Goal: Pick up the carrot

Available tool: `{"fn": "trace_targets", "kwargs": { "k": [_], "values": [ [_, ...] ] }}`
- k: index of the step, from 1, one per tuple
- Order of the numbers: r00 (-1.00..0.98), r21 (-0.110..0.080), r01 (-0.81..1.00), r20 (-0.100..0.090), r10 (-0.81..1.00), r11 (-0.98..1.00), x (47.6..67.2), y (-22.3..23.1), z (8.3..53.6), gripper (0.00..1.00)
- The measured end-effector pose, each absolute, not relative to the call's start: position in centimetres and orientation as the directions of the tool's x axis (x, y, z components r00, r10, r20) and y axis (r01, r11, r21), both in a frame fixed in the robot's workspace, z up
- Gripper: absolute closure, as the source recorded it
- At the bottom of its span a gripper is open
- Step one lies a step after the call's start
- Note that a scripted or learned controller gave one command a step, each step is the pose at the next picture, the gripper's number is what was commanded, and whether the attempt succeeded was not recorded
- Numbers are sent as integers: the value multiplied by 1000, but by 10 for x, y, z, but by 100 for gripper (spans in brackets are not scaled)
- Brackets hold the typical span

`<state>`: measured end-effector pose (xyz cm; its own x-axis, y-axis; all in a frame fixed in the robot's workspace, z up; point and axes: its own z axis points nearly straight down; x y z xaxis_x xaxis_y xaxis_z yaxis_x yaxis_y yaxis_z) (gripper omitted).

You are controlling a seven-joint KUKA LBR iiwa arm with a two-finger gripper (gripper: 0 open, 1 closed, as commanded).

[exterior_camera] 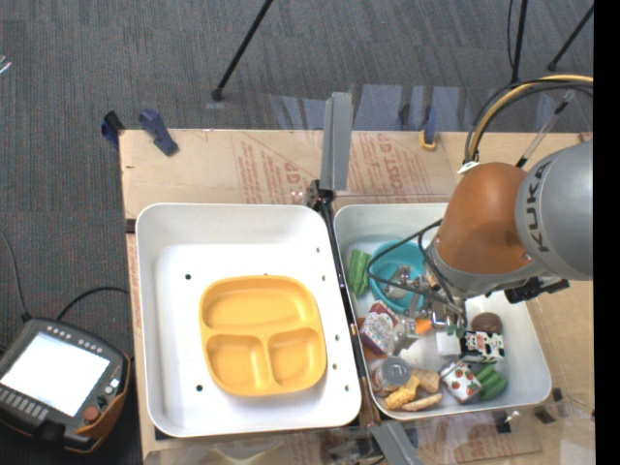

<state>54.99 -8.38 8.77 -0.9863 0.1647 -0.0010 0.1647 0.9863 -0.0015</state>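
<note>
The carrot (423,325) is seen as a small orange piece in the right bin (538,356), near the middle of it, and most of it is covered. The gripper (427,307) hangs directly over it, very close, and the grey arm with the orange band (484,223) covers the upper right part of this bin. Whether the gripper is released or clenched, I cannot tell, because the metal parts are seen from above and mix with the things under them. Nothing can be seen held in it.

Around the carrot the bin is crowded. To the left of it lies a red and white packet (379,332), touching or almost touching it. Behind the gripper is a teal bowl (399,260), partly hidden, and at the left wall of the bin lies a green vegetable (358,271). To the right of the carrot stands a small carton with a cow pattern (481,345), with a brown round thing (488,323) just behind it. In the front part of the bin there are a grey round can (394,370), some pale yellow-brown food pieces (411,393), a toy strawberry (462,382) and one more green piece (495,385) in the corner.

The left bin (170,250) holds a yellow plate with three compartments (263,334), well apart from the carrot. On the floor at the lower left lies a control pendant with a bright screen (56,376).
</note>
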Motion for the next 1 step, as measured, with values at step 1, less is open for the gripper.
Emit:
{"fn": "trace_targets", "kwargs": {
  "k": [1],
  "values": [
    [-935, 2, 355, -9, 355, 935, 501, -97, 90, 0]
  ]
}}
